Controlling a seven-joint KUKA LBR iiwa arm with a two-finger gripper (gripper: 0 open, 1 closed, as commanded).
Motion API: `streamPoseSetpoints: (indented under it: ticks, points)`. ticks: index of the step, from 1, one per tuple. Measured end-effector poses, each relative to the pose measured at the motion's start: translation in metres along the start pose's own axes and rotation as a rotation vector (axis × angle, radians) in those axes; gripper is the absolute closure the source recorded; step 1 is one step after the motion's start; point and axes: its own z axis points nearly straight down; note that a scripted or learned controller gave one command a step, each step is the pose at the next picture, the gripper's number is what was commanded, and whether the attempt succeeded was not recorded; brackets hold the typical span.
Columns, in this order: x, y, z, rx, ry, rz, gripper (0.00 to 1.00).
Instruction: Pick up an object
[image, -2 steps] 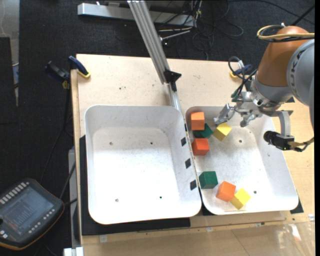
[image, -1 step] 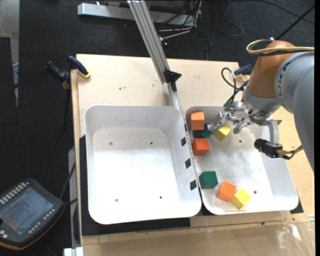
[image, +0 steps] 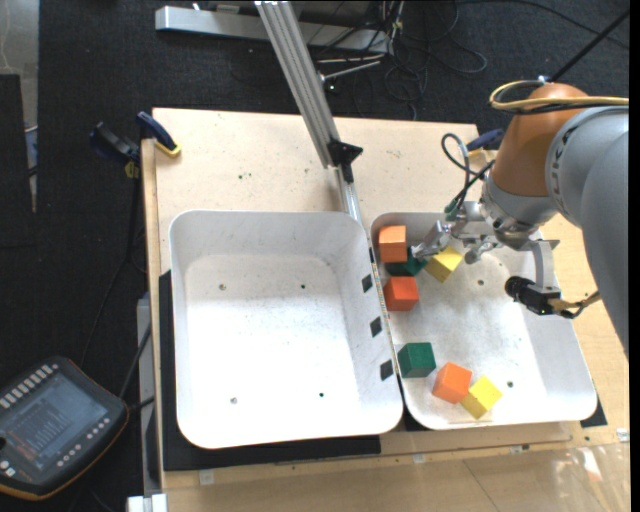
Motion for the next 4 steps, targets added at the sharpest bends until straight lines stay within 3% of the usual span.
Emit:
streamPoseSetpoints:
  ticks: [1,2,4]
  points:
    - [0.000,0.002,-0.011,-0.007,-0.001,0.001,1.00]
    - [-0.006,-0.004,-0.062,0.010,0.001,0.002,1.00]
    - [-0.012,-0.008,-0.171,0.010,0.001,-0.002,1.00]
